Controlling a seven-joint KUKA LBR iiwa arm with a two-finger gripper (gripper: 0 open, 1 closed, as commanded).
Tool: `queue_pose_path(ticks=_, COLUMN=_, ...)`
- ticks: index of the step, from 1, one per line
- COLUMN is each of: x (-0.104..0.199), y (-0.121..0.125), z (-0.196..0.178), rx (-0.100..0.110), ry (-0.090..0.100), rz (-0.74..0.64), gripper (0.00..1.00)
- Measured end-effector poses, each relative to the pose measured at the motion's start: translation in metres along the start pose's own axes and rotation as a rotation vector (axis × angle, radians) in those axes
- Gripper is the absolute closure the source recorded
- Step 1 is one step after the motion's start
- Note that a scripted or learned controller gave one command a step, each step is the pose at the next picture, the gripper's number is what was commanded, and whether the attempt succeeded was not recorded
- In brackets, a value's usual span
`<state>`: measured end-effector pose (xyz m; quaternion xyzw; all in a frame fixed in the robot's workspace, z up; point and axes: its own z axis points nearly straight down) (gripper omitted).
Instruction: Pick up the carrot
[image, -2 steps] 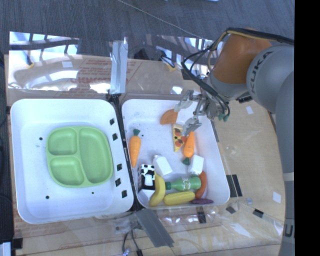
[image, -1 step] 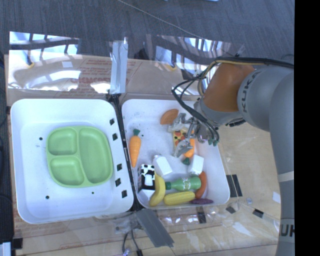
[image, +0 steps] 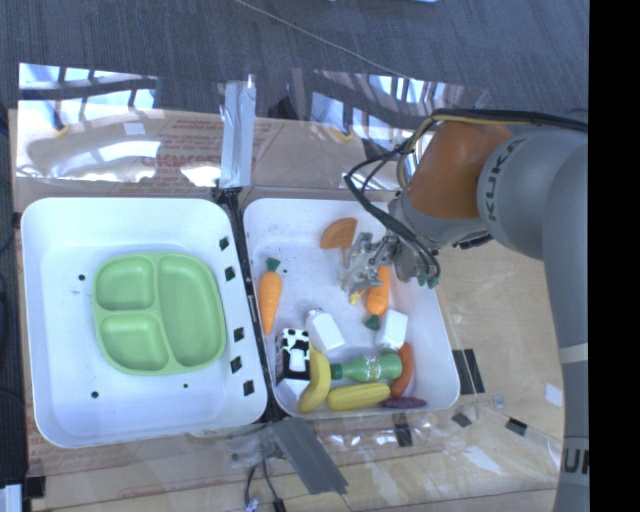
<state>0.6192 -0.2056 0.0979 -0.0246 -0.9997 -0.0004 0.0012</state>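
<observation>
Two carrots lie in the right bin (image: 300, 225). One carrot (image: 270, 300) with a green top rests along the bin's left wall, pointing toward the front. A second, smaller carrot (image: 379, 296) lies in the middle right of the bin, its green end (image: 372, 322) toward the front. My gripper (image: 358, 268) hangs low over the bin, just left of this second carrot and touching or nearly touching it. The grey arm with its orange band (image: 455, 180) comes in from the upper right. Whether the carrot is held I cannot tell.
An orange slice (image: 338, 232) lies behind the gripper. At the bin's front are a white bottle (image: 325, 330), a white block (image: 394, 328), a cow toy (image: 293, 352), two bananas (image: 318, 380), a green bottle (image: 368, 367) and a red-orange vegetable (image: 404, 368). The left bin holds a green divided plate (image: 160, 312).
</observation>
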Motion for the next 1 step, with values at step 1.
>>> queue_pose_path(ticks=1, x=0.0287, y=0.0742, z=-0.0854, rx=0.000, ry=-0.006, rz=0.041, gripper=1.00)
